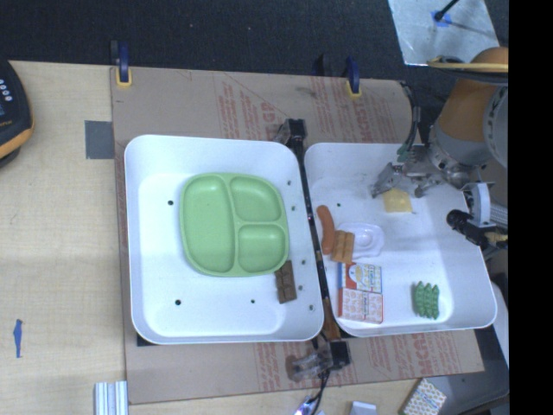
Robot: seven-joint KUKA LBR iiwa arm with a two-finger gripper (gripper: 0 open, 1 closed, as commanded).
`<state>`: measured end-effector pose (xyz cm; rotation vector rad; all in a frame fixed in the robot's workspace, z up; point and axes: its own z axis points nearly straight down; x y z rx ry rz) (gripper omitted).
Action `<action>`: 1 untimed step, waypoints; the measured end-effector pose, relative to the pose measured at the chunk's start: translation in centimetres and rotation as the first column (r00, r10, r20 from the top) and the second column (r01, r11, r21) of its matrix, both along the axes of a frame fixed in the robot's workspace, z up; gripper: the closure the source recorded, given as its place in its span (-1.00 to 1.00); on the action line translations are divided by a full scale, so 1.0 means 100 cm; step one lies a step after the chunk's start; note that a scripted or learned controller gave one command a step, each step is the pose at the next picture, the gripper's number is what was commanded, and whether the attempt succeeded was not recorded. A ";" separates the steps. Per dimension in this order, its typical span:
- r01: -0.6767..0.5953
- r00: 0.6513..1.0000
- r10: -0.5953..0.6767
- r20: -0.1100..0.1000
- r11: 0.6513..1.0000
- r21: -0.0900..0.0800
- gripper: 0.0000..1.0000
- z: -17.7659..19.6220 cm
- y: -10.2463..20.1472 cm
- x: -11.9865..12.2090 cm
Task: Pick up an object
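My gripper [403, 184] hangs over the back of the right bin [467, 318], and its fingers stand open and spread. Right under the fingertips lies a small pale yellow block [397, 201]; nothing sits between the fingers. Further forward in the same bin are an orange sausage [325, 227], a brown bread-like piece [344, 246], a clear round lid [369, 239], a printed card packet [361, 293] and a small green ridged piece [425, 299].
The left bin [151, 318] holds a green divided plate [233, 224] and a small brown block [284, 282] near its right wall. The grey arm [471, 132] with its orange band reaches in at the right edge. Clamps sit between the bins.
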<state>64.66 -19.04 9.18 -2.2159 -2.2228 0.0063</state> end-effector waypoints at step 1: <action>0.001 1.000 -0.001 -0.001 1.000 0.000 -1.00 0.000 0.007 -0.012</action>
